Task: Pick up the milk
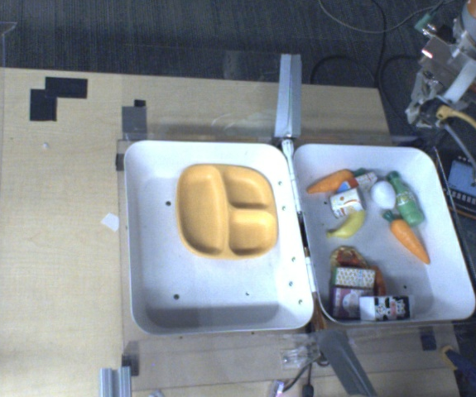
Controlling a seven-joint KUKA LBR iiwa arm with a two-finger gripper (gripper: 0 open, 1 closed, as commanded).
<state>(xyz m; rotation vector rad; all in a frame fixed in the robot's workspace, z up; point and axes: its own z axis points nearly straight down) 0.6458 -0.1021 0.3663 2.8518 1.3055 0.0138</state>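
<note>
White milk beside probable snack box.

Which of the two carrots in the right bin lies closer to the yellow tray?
The carrot at the bin's far left corner, beside the divider facing the yellow tray. The other carrot lies further right, below the green bottle.

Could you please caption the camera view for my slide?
Claw above right bin; milk lies at its near edge.

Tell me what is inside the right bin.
The right bin holds two carrots, a banana, a white egg, a green bottle, small cartons and the milk. Anything beneath them is covered.
</note>
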